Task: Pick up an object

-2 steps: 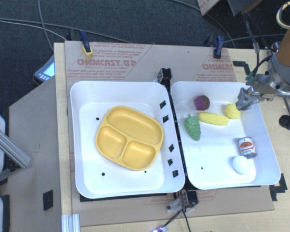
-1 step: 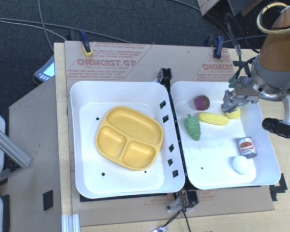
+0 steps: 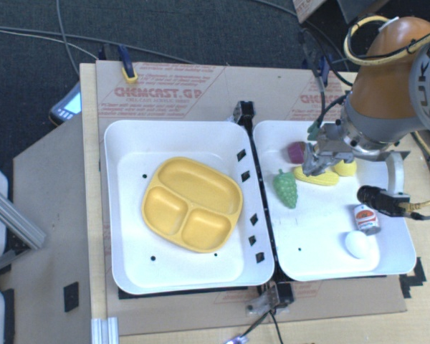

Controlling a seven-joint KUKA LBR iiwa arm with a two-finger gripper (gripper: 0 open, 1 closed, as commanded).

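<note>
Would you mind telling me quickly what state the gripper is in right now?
Gripper: down in the right bin at the yellow object; its state cannot be told.

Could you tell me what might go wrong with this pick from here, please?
The hand is low over the yellow toy, with a purple item and green grapes crowded close; it may nudge those or grab two things. The yellow toy looks flat, so the grip could well slip off.
</note>
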